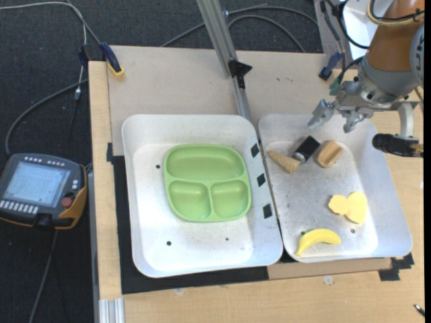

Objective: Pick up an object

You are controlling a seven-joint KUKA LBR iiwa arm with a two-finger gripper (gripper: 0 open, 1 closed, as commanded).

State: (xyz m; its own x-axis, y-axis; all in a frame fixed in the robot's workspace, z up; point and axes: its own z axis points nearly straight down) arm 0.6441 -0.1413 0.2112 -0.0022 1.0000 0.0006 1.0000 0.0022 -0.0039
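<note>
We saw the gripper spread wide, holding nothing. It hung above the right bin, near the cork.

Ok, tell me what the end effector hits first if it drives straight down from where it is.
Probably the right bin's bare floor near its back edge; the black block lies just beside that line. Depth is unclear.

plate: we see light green
bins: white (dark-speckled)
banana: yellow
flat piece: yellow
cylinder: tan
cone: tan
block: black
pendant: grey, orange trim
</note>
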